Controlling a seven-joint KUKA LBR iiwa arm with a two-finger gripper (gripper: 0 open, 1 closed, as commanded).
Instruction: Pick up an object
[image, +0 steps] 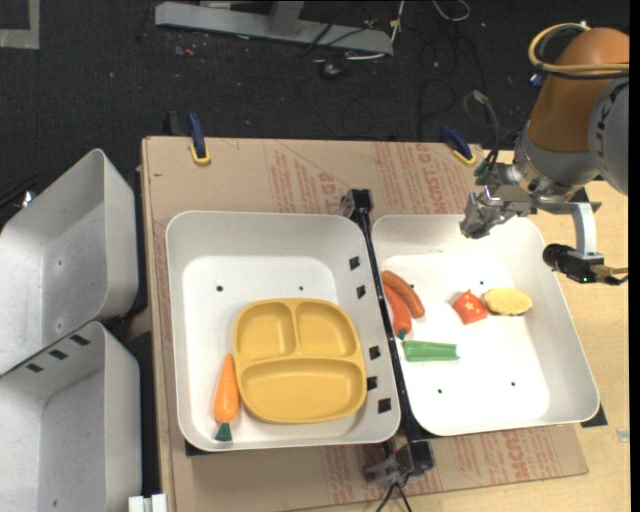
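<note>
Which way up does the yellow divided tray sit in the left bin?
Right way up: the yellow tray shows its three hollow compartments facing the camera.

Left bin (190, 300): divided plate (300, 360) with carrot (226, 392) just beside its left edge; right bin (560, 390): two sausages (400, 298) by the left wall, green bean (431, 350) just in front of them, pepper piece (470, 307) touching potato slice (508, 301) to its right.
</note>
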